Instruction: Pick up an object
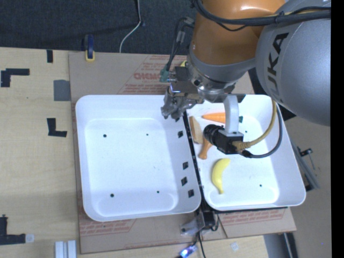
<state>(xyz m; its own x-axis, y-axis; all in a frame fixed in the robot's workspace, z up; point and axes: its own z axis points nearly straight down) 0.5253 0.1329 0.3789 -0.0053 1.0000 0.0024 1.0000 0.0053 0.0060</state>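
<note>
Hovering over the divider (189, 165) at its 12 o'clock end, the gripper (173, 107) shows no load; jaw state cannot be told. At 5 o'clock, the banana (219, 175) lies unpicked.

Both bins are plain white; the left bin (129, 168) shows 4 small black dots, and black squares mark its inner rim. In the right bin (269, 171): a yellow banana (219, 174), an orange carrot (215, 116), a tan block (195, 129) (wood-toned). The arm (301, 52) is grey with a glossy orange band (236, 15). Brown cardboard (107, 71) bears red print.
</note>
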